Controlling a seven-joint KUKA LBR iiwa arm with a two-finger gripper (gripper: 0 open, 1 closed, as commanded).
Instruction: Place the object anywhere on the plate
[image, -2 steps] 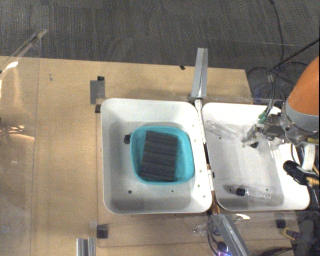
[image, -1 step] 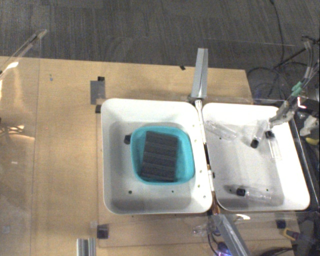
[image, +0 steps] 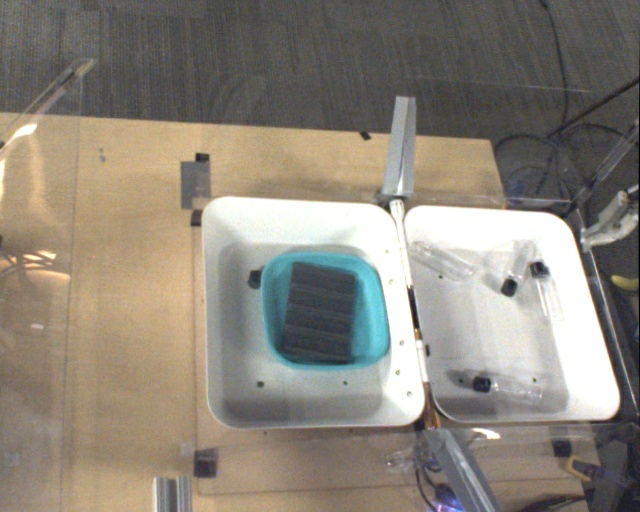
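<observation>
Item: teal plate (image: 372, 330), set in the left white bin (image: 225, 300). A dark ridged block (image: 320, 312) lies flat on the plate, within its rim, so the object sits where the task wants it. Right of the plate, the right white bin (image: 590, 330) holds several clear tubes (image: 440, 260) with black caps, loose and apart. Pincer: its state cannot be told. Risk: any further descent over the plate could nudge the block off it, or tip the plate.
</observation>
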